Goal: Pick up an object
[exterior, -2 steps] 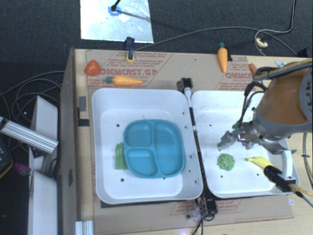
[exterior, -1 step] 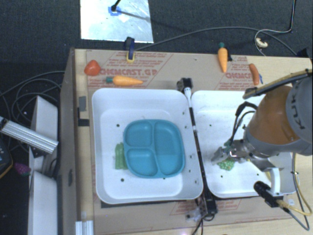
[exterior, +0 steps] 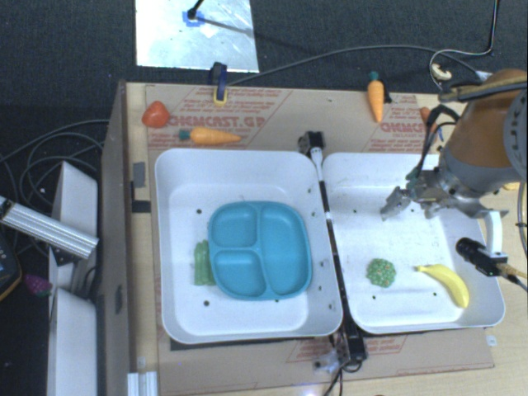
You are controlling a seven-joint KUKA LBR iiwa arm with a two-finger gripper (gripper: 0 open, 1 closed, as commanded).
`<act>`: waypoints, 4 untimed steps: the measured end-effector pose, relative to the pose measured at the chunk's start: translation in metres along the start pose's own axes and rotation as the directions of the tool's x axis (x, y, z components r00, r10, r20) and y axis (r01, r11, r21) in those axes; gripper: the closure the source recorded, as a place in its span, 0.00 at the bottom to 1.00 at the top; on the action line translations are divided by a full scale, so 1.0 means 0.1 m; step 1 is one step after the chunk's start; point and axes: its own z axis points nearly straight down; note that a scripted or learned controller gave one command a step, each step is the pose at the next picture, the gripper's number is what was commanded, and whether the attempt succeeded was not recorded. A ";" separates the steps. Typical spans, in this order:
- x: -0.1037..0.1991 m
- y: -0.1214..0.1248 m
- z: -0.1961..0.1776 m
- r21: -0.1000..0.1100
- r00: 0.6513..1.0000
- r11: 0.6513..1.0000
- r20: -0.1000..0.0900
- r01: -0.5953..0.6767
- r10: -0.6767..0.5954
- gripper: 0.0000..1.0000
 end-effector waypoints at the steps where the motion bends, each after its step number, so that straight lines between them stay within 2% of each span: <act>1: 0.23 -0.68 -0.05 0.003 1.000 1.000 -0.001 -0.002 0.002 0.00; 2: 0.45 -0.72 0.70 0.006 1.000 1.000 -0.002 -0.002 0.002 0.00; 3: 0.08 0.09 0.81 0.002 1.000 1.000 -0.001 0.001 -0.001 0.00; 4: 0.36 -0.66 0.82 0.005 1.000 1.000 -0.002 -0.001 0.001 0.00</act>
